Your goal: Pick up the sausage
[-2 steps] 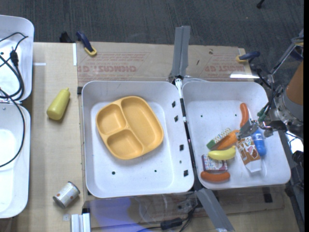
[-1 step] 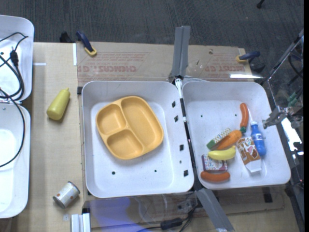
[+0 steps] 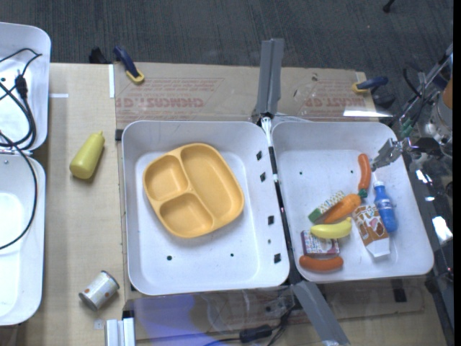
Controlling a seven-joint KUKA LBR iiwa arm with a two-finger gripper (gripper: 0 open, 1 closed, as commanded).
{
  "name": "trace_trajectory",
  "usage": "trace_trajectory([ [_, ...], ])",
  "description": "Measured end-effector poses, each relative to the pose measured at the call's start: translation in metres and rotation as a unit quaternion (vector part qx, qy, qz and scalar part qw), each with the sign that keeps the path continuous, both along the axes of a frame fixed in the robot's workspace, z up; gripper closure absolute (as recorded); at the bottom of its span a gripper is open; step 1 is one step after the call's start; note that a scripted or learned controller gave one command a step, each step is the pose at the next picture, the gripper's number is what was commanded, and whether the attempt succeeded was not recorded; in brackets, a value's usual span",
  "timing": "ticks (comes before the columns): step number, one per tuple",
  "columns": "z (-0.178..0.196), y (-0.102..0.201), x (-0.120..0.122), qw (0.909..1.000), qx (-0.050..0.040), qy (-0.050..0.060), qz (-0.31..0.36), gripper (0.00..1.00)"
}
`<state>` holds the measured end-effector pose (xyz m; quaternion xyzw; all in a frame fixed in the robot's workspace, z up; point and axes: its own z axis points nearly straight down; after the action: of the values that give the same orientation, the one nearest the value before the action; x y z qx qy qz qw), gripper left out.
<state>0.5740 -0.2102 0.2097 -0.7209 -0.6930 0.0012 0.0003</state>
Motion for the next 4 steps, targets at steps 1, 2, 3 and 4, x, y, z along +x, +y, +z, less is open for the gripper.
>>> trace_trajectory([
  [1, -0.117, 0.003, 0.032, 0.9967, 0.0016, -0.002, 0.081, 0.00],
  [2, -0.051, 0.015, 0.037, 0.9735, -0.0004, -0.002, 0.229, 0.00],
  [3, -0.118, -0.009, 0.046, 0.9717, 0.0020, -0.001, 0.236, 0.00],
  [4, -0.107, -0.010, 0.047, 0.9720, 0.0003, -0.003, 0.235, 1.00],
])
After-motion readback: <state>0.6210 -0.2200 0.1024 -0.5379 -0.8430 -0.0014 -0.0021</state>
